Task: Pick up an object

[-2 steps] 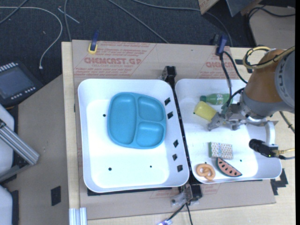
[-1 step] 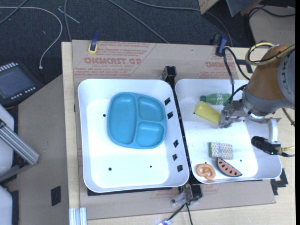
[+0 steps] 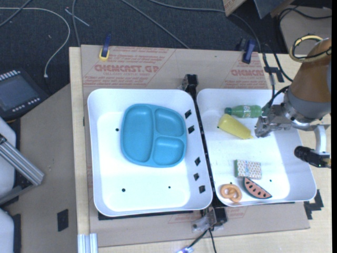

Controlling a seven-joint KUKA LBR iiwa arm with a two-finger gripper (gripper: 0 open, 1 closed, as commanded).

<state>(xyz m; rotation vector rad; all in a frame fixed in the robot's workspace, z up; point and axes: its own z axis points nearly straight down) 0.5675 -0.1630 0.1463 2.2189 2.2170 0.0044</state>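
Observation:
The right bin [image 3: 295, 191] holds a yellow block [image 3: 235, 126], a small green bottle [image 3: 244, 110] lying on its side, a patterned square piece [image 3: 248, 168], a watermelon slice [image 3: 256, 189] and a pretzel-like ring [image 3: 230, 192]. My gripper [image 3: 263, 129] hangs low in this bin, just right of the yellow block and below the bottle's cap end. Nothing shows between its fingers.
The left bin [image 3: 105, 183] carries a blue divided plate [image 3: 154, 135]. A black clamp strip [image 3: 196, 141] runs between the bins. Cables [image 3: 274, 73] trail along the bench's back right, and the arm's orange band [image 3: 310, 75] overhangs the right bin's far corner.

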